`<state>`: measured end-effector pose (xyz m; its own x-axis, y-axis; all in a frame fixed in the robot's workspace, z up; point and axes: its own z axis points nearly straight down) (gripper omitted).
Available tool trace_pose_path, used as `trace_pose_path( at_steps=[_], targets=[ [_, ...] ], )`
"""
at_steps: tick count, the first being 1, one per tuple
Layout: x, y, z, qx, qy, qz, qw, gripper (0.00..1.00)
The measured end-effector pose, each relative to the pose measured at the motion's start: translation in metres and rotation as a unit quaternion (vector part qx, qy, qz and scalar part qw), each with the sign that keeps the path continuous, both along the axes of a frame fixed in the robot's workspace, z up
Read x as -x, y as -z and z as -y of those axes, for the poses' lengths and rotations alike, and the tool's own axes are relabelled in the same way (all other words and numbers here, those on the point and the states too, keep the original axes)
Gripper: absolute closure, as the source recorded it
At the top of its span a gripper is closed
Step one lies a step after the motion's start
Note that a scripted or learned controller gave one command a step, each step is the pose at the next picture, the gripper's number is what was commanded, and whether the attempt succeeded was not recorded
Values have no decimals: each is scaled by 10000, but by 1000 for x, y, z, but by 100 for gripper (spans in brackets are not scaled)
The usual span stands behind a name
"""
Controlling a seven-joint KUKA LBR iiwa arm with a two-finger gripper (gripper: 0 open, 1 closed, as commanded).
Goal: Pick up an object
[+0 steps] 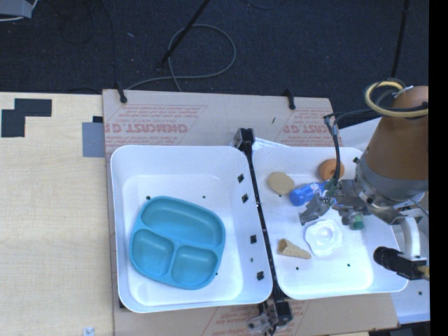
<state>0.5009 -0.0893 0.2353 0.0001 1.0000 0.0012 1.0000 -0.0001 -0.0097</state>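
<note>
The right bin (350, 275) holds several small objects. A flat tan oval piece (281, 182) lies toward its back left. Beside it a small blue object (303, 194) sits near the middle, and an orange ball-like object (327, 169) sits farther back. Toward the front are a white round lid-like piece (324, 236) and a tan wedge (294, 249). My gripper (316, 208) hangs low over the bin's middle, just right of the blue object and just behind the white piece. The arm's body hides the bin's right part.
The left bin (122, 187) holds a blue divided plate (178, 241). A black divider (256, 219) runs between the bins. Cardboard (182, 121) lies under both bins, with cables on the dark floor behind. A black part of the arm (393, 260) overhangs the right bin's front right corner.
</note>
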Motion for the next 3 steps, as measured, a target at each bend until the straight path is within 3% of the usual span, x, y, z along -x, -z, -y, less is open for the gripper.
trace_pose_path(
  at_steps=[1,3],
  targets=[
    [-2,-3,0,6,-4,40,10000,0],
    [5,119,-6,-9,-2,-7,10000,0]
  ],
)
